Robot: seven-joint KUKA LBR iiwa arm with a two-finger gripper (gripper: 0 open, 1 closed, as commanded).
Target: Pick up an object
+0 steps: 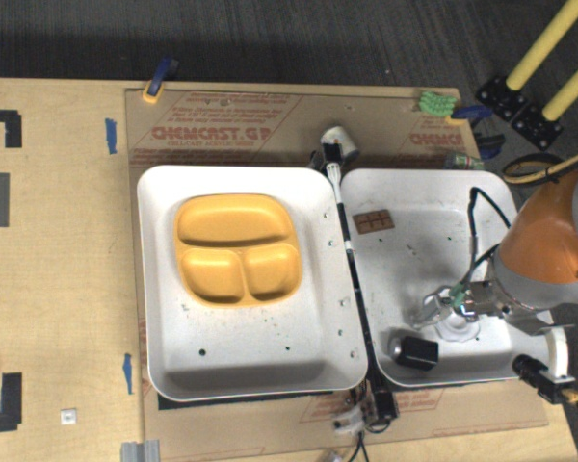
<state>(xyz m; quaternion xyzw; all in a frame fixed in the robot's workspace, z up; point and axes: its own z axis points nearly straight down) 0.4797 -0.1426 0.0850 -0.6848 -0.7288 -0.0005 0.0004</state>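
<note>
Orange-banded arm (549, 243) is reaching into the right bin (405, 200), its gripper (453, 306) hovering over a clear object (455, 327). How wide the fingers are standing, I cannot tell.

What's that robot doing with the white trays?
A robot arm is reaching from the right into the right bin, trying to pick something up. Its gripper is low over the bin floor near a small black object and a brown patterned piece. Nothing can be seen between its fingers yet. The left bin holds a yellow divided tray, which the arm is not near.
</note>
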